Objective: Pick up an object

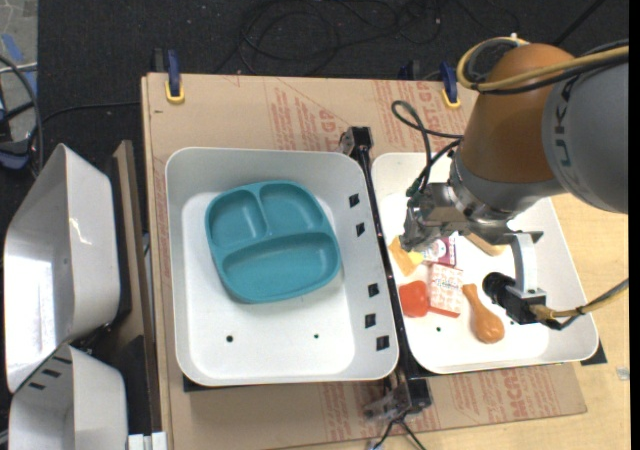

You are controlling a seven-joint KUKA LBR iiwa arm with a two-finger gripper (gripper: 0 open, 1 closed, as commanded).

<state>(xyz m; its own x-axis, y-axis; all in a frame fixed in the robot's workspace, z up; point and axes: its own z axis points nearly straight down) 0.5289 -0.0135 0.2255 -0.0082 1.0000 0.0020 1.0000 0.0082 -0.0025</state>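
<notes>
Closest to us, the orange-brown drumstick-shaped piece (484, 318) lies near the front of the right bin (572, 273). Just to its left sit a red-and-white packet (446, 291) and a red piece (414, 299), the two touching. Behind them a yellow wedge (402, 259) rests close to the bin's left wall. So that's the cluster to pick from, all bunched in the left half of the right bin.

Now the hand (427, 235): it's right over that cluster, above the yellow wedge and a second small pinkish packet (442, 251), with the grey-and-orange arm (520, 118) reaching in from the right. Open or closed? Can't tell from this angle, and I can't make out anything in its grip.

Over in the left bin (182, 238), a teal divided plate (272, 241) lies flat, turned a little askew, well apart from the hand. Both bins sit side by side on the brown tabletop (260, 108).
</notes>
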